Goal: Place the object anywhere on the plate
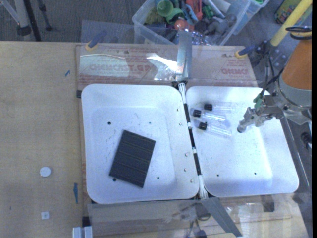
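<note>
Tool (pixel 241 128) hangs over the right bin (pixel 277 177), toward its 3 o'clock side, below the grey arm (pixel 277 108) with its orange band. Whether it is open or closed cannot be told, and nothing can be seen in its grip.

Nearest the camera, at 6 o'clock, grey metal brackets (pixel 213 217) lie on the counter (pixel 34 108) just below the seam where the two bins meet. At 8 o'clock on the counter sits a small white disc (pixel 45 171), well apart from the bins.

Next comes the left bin (pixel 99 103). A dark ribbed plate (pixel 132 158) lies flat and tilted in its lower middle, around 7 o'clock from the bin's centre.

In the right bin, three clear vials (pixel 214 117) with black caps lie on their sides at about 10 o'clock, close together and just beside the tool, at its 9 o'clock. They are well apart from the plate, across the seam.

Farther back, a clear sheet (pixel 129 66) with red lettering lies along the bins' far edge. At 12 o'clock beyond it stands a clear tub (pixel 148 14) of coloured toys.
</note>
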Controlling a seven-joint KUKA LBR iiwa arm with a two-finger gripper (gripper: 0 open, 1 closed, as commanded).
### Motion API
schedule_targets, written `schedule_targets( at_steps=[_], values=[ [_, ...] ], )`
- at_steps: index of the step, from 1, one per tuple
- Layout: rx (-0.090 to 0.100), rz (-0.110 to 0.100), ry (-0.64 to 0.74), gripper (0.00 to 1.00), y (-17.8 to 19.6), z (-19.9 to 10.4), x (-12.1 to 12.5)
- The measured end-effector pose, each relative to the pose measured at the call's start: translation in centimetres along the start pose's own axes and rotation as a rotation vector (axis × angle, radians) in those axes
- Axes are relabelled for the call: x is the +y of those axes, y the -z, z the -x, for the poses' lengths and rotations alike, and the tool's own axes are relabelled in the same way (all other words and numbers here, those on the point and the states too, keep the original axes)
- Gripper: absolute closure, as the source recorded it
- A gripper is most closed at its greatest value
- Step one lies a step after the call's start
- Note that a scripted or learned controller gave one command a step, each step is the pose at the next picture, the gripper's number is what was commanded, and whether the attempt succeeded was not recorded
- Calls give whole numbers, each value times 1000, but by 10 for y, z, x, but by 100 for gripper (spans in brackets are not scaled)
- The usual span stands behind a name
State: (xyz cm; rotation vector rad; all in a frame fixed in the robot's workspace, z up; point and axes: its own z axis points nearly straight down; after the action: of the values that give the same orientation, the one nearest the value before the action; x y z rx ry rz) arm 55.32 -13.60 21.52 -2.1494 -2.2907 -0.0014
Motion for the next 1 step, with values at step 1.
schedule_targets(
  at_steps=[1],
  values=[
    [-1,1,-71,100,71,-51,28]
  ],
)
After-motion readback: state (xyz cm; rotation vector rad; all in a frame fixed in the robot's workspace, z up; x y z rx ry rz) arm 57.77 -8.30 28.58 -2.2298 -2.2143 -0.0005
